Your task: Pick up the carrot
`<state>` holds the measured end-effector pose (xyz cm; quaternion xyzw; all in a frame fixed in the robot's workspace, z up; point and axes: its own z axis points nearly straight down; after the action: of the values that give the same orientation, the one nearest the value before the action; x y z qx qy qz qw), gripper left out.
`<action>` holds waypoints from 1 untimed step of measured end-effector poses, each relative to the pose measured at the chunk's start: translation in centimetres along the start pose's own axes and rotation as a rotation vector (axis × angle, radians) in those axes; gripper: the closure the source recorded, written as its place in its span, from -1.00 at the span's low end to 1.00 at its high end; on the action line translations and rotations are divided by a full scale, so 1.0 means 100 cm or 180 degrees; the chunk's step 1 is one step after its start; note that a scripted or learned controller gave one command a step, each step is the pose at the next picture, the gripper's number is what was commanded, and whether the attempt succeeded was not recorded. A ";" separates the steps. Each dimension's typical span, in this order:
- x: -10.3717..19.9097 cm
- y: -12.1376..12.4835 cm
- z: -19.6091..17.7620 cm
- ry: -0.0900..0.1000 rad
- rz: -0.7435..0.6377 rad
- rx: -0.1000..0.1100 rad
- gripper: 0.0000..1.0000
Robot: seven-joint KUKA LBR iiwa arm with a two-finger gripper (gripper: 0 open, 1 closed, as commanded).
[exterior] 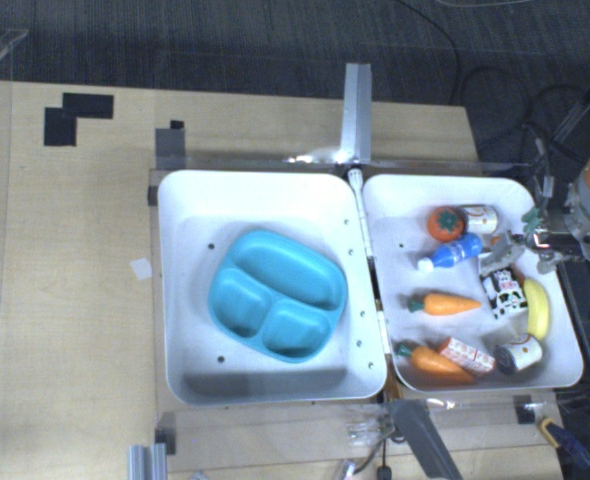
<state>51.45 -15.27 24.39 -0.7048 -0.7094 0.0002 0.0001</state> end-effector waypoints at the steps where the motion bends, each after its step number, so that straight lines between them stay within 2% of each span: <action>1: 0.067 -0.026 0.142 0.0003 -0.0870 0.0001 -1.00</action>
<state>48.82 -8.58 10.19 -0.6016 -0.7988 0.0000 0.0005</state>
